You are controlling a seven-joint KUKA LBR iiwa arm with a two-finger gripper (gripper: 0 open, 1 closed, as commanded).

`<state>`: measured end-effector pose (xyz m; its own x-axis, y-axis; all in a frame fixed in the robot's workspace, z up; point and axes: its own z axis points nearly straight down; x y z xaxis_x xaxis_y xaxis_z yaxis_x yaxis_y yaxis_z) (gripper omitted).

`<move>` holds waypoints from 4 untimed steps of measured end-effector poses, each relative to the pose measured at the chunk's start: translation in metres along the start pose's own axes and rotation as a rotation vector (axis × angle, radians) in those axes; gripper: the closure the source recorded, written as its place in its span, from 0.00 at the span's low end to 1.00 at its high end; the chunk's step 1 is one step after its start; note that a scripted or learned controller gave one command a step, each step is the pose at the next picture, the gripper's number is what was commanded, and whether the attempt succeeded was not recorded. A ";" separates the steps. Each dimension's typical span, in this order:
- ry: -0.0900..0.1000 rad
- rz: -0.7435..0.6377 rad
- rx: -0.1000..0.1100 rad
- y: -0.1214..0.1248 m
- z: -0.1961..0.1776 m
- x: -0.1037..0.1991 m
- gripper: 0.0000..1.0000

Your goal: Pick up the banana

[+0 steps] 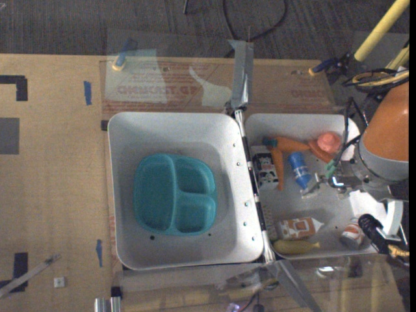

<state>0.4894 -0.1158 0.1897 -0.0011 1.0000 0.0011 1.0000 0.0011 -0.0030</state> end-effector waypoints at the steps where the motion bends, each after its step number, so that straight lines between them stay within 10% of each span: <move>1: -0.002 0.068 -0.004 0.020 -0.229 0.035 0.00; 2: -0.001 0.062 -0.001 -0.011 -0.108 0.005 0.00; 3: 0.000 0.487 0.002 -0.011 -0.009 0.038 0.00; 4: 0.000 0.762 0.004 -0.011 0.006 0.106 0.00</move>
<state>0.4787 -0.0101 0.1835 0.6898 0.7240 -0.0026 0.7240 -0.6898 -0.0062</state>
